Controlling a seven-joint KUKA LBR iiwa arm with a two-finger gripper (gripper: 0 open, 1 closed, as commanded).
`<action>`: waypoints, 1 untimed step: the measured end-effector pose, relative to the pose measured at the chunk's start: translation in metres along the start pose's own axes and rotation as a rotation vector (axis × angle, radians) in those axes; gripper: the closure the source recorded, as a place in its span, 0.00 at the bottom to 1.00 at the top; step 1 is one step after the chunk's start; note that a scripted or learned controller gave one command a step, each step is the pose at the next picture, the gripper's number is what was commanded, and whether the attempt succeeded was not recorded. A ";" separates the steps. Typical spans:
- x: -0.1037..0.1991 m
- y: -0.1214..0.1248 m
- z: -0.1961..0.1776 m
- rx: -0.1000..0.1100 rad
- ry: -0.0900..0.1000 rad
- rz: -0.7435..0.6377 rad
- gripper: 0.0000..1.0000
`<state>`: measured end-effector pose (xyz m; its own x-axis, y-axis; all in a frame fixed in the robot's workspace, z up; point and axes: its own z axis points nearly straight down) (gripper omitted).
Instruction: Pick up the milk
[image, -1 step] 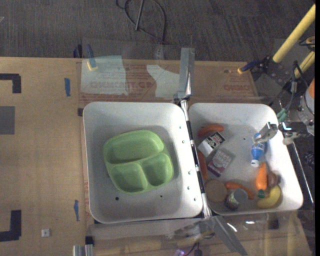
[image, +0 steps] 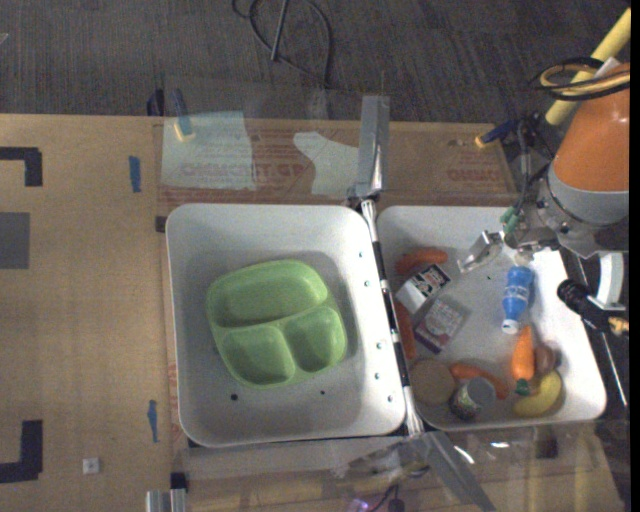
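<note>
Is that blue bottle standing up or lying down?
Lying down. The blue bottle rests lengthwise on the right bin's floor, its white cap toward the banana.

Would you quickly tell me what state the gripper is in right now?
Gripper: cannot be told; it is above the right bin, nothing visibly held.

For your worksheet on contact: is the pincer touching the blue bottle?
Apart. In the camera view the pincer sits up and left of the blue bottle, with white bin floor visible between them.

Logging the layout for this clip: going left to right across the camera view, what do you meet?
Green divided tray → small milk carton → blue bottle → grey arm with its orange band.
</note>
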<state>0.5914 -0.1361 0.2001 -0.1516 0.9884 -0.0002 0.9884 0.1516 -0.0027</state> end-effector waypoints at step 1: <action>0.027 -0.014 0.106 -0.013 -0.004 -0.144 0.00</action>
<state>0.5731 -0.1115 0.0944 -0.2921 0.9564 -0.0050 0.9563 0.2921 0.0096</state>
